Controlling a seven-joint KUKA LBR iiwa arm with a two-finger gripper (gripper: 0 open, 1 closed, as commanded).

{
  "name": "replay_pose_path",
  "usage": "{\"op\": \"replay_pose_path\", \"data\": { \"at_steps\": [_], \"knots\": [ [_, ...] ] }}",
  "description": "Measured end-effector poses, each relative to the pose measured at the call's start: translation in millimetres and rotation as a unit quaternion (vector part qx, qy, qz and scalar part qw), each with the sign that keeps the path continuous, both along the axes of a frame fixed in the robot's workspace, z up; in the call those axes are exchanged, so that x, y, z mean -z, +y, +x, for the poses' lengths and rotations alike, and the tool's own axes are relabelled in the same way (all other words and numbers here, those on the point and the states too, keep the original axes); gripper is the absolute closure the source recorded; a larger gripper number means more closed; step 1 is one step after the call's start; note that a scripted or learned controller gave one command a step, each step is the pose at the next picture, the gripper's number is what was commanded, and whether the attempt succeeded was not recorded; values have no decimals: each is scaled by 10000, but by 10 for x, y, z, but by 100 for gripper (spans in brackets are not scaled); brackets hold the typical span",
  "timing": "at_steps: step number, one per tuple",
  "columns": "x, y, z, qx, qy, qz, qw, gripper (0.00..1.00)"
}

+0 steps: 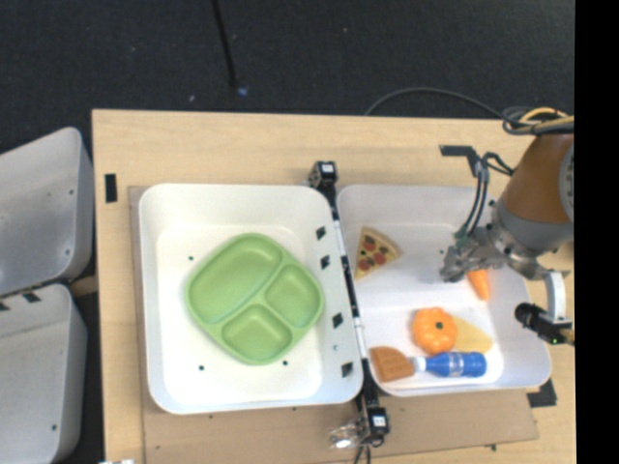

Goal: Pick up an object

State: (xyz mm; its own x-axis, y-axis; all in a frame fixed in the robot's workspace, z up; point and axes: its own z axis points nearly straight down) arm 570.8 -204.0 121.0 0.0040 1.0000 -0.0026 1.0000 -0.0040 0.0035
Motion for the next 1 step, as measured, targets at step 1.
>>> {"op": "replay_pose_path", "data": {
  "at_steps": [1],
  "knots": [
    [-468, -19, 88, -30, -14, 1, 10000, 100]
  ]
}}
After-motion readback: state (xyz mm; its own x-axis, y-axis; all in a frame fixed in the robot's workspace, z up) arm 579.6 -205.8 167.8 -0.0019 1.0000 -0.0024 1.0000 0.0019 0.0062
